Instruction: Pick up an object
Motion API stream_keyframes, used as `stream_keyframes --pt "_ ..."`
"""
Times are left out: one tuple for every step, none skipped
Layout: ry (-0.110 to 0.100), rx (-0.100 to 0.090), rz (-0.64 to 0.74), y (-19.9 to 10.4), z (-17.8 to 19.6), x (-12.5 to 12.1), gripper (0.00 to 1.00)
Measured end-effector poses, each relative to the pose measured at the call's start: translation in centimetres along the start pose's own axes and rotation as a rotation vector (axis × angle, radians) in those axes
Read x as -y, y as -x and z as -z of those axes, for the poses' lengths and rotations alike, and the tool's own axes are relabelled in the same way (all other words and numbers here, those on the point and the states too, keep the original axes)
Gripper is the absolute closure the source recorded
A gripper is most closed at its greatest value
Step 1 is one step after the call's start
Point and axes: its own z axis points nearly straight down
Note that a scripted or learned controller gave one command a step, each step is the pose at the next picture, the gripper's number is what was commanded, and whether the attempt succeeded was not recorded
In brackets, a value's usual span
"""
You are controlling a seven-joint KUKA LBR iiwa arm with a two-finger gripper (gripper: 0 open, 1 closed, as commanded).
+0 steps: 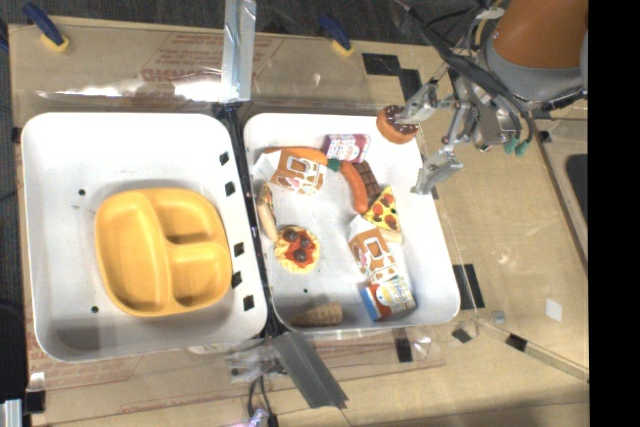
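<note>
The arm comes in from the right, its gripper [425,140] hanging over the upper right corner of the right bin [432,260]. One finger carries a small orange doughnut [397,126] at its tip, up by the bin's rim; the other finger points down towards the bin's right edge, so the two stand well apart with nothing clamped between them. Below lie toy foods: a pink packet [346,147], a sausage [354,185], a pizza slice [383,210], a fruit tart [297,248] and a cone [318,315]. The left bin [55,145] holds a yellow divided tray [160,248]. Both bins sit side by side on the tabletop [520,265].
</note>
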Motion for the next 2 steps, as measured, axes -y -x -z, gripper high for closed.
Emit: stream_keyframes --pt "0.004 -0.010 -0.089 -2.6 -13.7 -0.2 0.00" --pt "0.000 0.004 -0.238 -8.2 -19.2 -3.7 0.00"
